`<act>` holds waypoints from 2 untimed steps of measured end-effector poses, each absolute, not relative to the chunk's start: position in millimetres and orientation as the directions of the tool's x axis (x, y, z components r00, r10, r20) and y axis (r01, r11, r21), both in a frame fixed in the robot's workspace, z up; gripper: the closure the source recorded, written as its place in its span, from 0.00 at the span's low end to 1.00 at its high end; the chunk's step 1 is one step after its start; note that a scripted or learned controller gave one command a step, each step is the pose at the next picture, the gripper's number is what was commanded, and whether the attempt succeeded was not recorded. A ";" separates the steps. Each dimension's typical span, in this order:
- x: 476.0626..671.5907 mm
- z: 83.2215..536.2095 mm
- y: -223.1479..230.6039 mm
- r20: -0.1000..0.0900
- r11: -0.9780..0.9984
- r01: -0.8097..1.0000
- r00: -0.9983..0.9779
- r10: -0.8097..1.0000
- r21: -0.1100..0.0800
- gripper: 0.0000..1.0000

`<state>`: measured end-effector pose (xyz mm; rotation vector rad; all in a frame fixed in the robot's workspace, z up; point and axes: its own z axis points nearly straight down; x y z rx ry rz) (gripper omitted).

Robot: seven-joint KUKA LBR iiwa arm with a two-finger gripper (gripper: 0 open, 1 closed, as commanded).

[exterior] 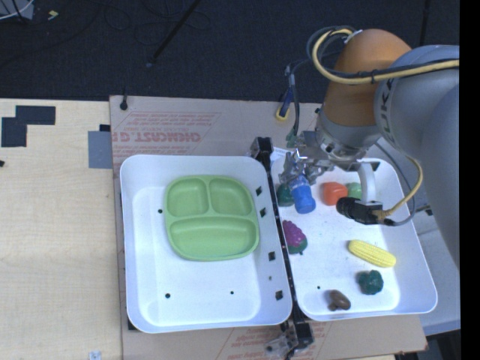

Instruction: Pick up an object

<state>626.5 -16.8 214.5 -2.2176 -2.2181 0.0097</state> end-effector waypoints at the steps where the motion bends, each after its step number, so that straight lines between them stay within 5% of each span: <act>1: 629.0 215.6 -16.1 0.000 0.002 1.000 -0.002 1.000 -0.005 1.00; 2: 623.2 216.0 -16.5 0.000 -0.001 1.000 0.001 1.000 -0.007 1.00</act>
